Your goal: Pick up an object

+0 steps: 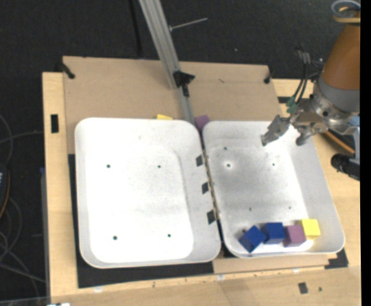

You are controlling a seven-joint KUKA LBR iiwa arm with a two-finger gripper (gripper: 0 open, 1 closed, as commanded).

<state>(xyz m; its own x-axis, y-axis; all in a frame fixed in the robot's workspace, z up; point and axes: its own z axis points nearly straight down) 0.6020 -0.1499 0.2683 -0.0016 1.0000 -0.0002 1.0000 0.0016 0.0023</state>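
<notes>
Two shallow bins sit side by side; the left bin has a yellow piece and a purple piece just beyond its far rim. Along the near wall of the right bin lie two blue blocks, a purple block and a yellow block — small, probably light and rigid, best pinched across flat opposite faces. No readable writing. The gripper hovers over the far edge, fingers spread, grasping nothing — well apart from the blocks
</notes>
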